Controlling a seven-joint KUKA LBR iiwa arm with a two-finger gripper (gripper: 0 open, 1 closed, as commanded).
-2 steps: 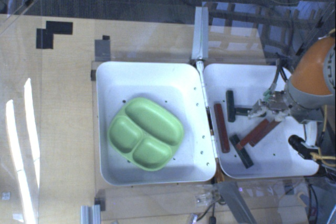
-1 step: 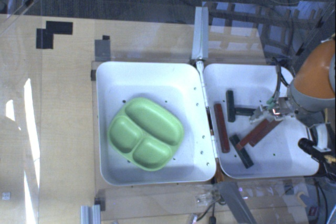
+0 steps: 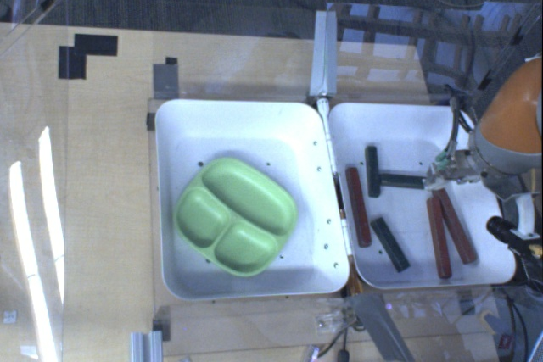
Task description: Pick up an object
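Looking down at a slant, the camera view takes in a pale wooden bench (image 3: 93, 182) bearing two shallow white bins side by side. The left bin (image 3: 182, 127) holds a green divided plate (image 3: 236, 214), three compartments showing, lying tilted across the bin's middle and lower part.

The right bin (image 3: 399, 127) holds several long things. A dark red bar (image 3: 357, 206) lies lengthwise near the bin's left wall. Beside it, a black T-shaped piece (image 3: 373, 172) has one stem upright in the picture and a crossbar running to the right. Below that a short black bar (image 3: 389, 244) lies at a diagonal. Farther right, two more dark red bars (image 3: 447, 231) lie close together, nearly parallel, reaching down toward the bin's lower edge.

The arm (image 3: 513, 119) comes in from the right — grey, with its orange band showing large at the edge. Its tool (image 3: 448, 174) sits low over the right bin, just at the right end of the T-shaped piece's crossbar and above the upper ends of the paired red bars. Whether the tool is spread or pressed together cannot be told from this angle, and nothing is plainly seen pinched in it — every object appears to lie on a bin floor
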